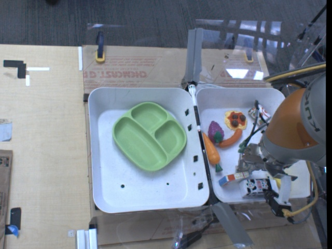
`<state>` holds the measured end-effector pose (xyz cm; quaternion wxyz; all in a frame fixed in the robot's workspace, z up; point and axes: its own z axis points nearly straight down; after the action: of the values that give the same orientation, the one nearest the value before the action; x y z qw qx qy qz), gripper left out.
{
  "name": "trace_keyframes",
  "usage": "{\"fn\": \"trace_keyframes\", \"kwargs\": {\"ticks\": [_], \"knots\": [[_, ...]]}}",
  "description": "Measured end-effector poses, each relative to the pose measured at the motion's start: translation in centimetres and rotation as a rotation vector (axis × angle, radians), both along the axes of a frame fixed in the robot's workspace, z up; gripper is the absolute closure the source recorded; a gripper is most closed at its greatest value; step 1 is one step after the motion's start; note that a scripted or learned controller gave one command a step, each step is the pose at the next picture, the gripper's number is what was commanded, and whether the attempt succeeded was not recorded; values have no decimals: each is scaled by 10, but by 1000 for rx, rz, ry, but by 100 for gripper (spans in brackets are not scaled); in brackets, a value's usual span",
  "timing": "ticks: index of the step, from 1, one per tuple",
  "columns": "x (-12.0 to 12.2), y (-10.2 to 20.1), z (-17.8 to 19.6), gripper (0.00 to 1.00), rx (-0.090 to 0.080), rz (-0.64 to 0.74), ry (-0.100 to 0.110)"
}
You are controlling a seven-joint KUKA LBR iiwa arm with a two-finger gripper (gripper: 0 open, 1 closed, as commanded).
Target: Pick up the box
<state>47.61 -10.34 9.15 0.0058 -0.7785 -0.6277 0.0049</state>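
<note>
Just left of the jaws [248, 174] lies the box [232, 178].

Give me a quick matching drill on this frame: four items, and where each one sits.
Things:
1. green divided plate
2. toy carrot
3. purple toy
4. small box

Places:
A. right bin, near its front edge, beside the gripper
B. along the right bin's left wall
C. middle of the left bin
D. right bin, just behind the carrot

Pairs: 1-C, 2-B, 3-D, 4-A
</note>
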Motion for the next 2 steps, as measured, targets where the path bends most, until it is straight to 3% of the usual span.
{"fn": "trace_keyframes", "kwargs": {"ticks": [1,2], "knots": [[0,0,0,0,0,-1,0],[48,-20,-5,0,-3,-5,-7]]}}
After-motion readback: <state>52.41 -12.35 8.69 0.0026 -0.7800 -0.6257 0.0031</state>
